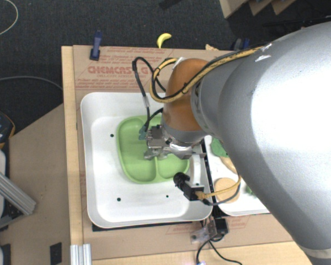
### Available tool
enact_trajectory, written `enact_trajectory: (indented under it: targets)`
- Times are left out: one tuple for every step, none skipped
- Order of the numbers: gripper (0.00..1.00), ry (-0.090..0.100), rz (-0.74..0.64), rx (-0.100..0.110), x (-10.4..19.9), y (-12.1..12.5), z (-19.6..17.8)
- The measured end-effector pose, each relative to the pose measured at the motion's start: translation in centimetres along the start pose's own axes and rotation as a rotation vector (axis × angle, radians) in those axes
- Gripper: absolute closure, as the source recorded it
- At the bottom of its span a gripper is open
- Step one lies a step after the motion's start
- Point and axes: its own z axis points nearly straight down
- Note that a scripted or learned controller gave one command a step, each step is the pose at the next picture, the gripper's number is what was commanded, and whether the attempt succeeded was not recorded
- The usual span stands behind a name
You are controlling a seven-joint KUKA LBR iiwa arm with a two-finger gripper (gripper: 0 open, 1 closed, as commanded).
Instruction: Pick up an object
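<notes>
Dark carpet surrounds the bench (pixel 80 225), a pale board carrying two shallow white bins side by side. From my seat at the controls I look down on the left bin (pixel 99 197), where a soft-looking green object (pixel 133 156) lies a little right of centre, spread across the floor. It looks like a flat, rounded, flexible piece, though I can't name it with confidence.

My arm (pixel 265 131) reaches in from the right and covers most of the right bin (pixel 240 206), where a few pale and green things peek out beside it. The orange band (pixel 183 93) sits directly above the wrist, and the gripper (pixel 154 147) is down low over the green object's upper right part, seemingly at or near its surface. Whether the claw is spread or closed I cannot tell; the wrist body and cabling hide the tips, and I see nothing clearly pinched between them.

I judge this as the grasp step, at the bottom of the descent. Next I need a firm closure on the green material, then a straight lift, watching whether the piece actually rises with the tool or slips back.
</notes>
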Motion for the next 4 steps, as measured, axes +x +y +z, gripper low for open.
enact_trajectory:
  targets:
    - [1.00, 0.002, -0.008, -0.009, -1.4, 7.6, -2.7]
    - [1.00, -0.017, -0.002, -0.019, 2.5, 2.9, -12.8]
    - [1.00, -0.016, -0.005, -0.017, 10.2, 1.2, -16.5]
    - [1.00, -0.021, 0.008, -0.008, 4.8, -3.0, -19.2]
